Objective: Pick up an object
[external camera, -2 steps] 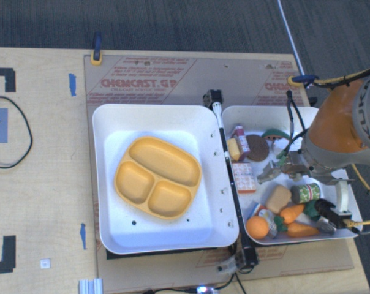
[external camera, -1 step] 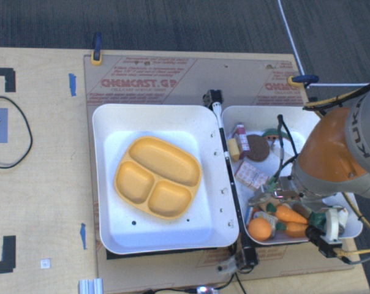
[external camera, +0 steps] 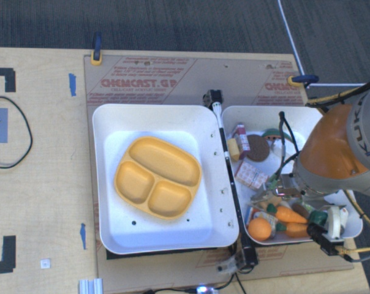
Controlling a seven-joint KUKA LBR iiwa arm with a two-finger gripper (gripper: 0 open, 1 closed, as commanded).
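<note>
A pale wooden bench (external camera: 38, 182) sits over dark carpet, with a brown printed board laid on it and blue clamps (external camera: 97, 48) at the board's far edge. Two white bins rest on the board side by side. The left bin (external camera: 105, 133) holds a yellow tray (external camera: 157, 176) with three compartments, lying slantwise near its middle.

The right bin (external camera: 234, 118) carries the clutter: a brown disc (external camera: 256, 147) and a small tan block (external camera: 234, 149) toward the far side, a pink-patterned packet (external camera: 251, 175) near the middle, then an orange ball (external camera: 260, 229) and a carrot (external camera: 289, 215) at the near edge, the two just beside each other. The arm (external camera: 335, 143) reaches in from the right, its orange band hanging over the bin's right half, and the gripper (external camera: 277, 193) is low among the things between the packet and the carrot. Its fingers are lost in the clutter, so I cannot tell how wide they stand or whether anything is between them.

The carrot looks the nearest candidate. It seems a light, stiff plastic toy, smooth and tapered, so it would likely slip if taken near the tip; the thick end or the middle, across its width, looks the safer hold. The ball would be light too, but round and prone to roll off the fingers against the bin wall
</note>
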